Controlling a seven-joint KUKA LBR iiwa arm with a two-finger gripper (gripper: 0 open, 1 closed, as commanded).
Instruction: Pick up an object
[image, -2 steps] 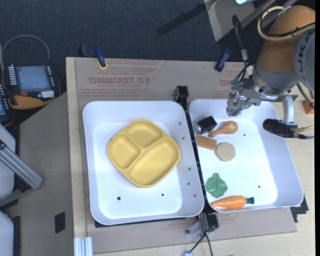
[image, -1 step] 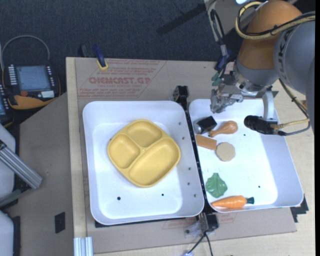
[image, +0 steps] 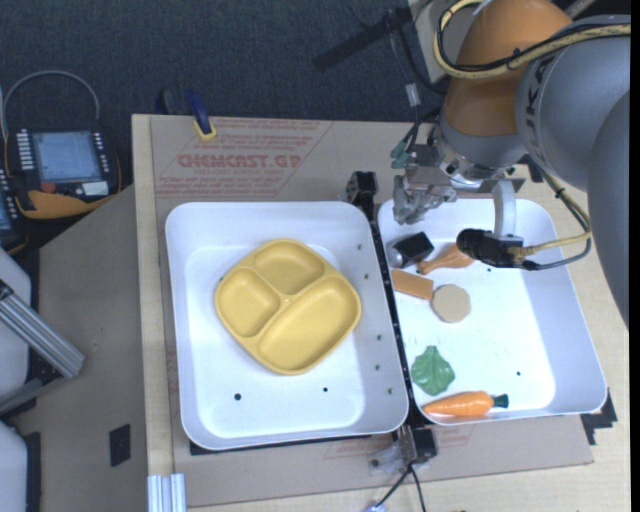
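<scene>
Your gripper (image: 414, 205) hangs over the far left corner of the right bin (image: 560, 330), close to the wall it shares with the left bin (image: 190, 300). From this slanted view you cannot tell whether it is spread or pressed together, and you see nothing gripped in it.

The things you could pick up lie mostly in the right bin. A small black block (image: 412, 245) sits just below the gripper, near the shared wall. Just beside it, toward the bin's middle, lies a short orange-brown piece (image: 446, 262). Below those you see a wooden spoon (image: 432, 293), its brown handle pointing at the shared wall and its round pale head toward the middle of the bin. Nearer the front edge sits a green leafy toy (image: 432, 370), and a toy carrot (image: 462, 404) lies along the front wall, green tip pointing right.

In the left bin, a yellow divided plate (image: 288, 305) with three compartments rests flat around the middle, well apart from the gripper. Both bins sit on a brown cardboard sheet (image: 250, 150).
</scene>
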